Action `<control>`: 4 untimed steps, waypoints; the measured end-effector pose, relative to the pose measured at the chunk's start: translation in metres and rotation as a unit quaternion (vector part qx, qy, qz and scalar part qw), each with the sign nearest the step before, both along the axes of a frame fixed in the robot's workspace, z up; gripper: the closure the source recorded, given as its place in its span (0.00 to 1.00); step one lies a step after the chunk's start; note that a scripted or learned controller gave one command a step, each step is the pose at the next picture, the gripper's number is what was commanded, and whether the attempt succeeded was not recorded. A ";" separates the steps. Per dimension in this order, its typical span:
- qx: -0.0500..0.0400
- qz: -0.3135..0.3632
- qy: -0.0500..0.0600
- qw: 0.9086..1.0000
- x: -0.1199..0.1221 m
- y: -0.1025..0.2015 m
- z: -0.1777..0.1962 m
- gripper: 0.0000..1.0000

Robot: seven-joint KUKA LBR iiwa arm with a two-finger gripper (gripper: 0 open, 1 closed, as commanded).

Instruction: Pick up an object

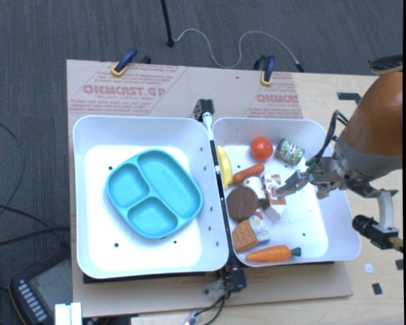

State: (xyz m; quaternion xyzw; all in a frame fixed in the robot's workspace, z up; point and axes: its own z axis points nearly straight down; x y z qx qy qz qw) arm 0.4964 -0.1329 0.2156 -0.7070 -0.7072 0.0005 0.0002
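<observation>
**Arm over the right bin, gripper low among the toy food**

Arm pose: The arm [375, 124] enters from 3 o'clock, its orange band at the frame's right side and the grey wrist below it. The gripper [279, 189] reaches toward 9 o'clock over the right bin [338, 249], ending near the bin's centre. It sits just beside a small red-and-white item [273, 181]. Whether that item lies between the fingers, and whether the fingers are spread or closed, cannot be told at this resolution.

Hidden or unclear: The arm's upper part is cut off at the right edge. The wrist covers the right bin's 3 o'clock wall. The red-and-white item is too small to identify. A dark device [34, 293] is cut off at the 7 o'clock corner.

Count, right bin:
- One tomato [260, 147], toward 12 o'clock.
- One green can [289, 152], just beside the tomato at its 3 o'clock.
- One banana [223, 166], against the 9 o'clock wall.
- One sausage [248, 173], between banana and gripper.
- One brown cookie [242, 203], at 9 o'clock of the gripper.
- One waffle [244, 236], and one small carton [260, 226] touching it.
- One carrot [271, 253], along the 6 o'clock wall.

Count, left bin [88, 181]: one blue divided plate [153, 192] with three compartments, at centre.

Bench: two clamps [124, 61] at the 12 o'clock edge.
</observation>
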 end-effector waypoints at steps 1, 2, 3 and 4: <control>0.000 -0.001 -0.006 1.000 -0.008 0.013 -0.117 0.00; -0.005 -0.003 -0.009 1.000 -0.008 0.034 -0.124 0.00; -0.004 -0.003 -0.009 1.000 -0.008 0.034 -0.124 0.00; -0.004 -0.003 -0.009 1.000 -0.008 0.034 -0.125 0.00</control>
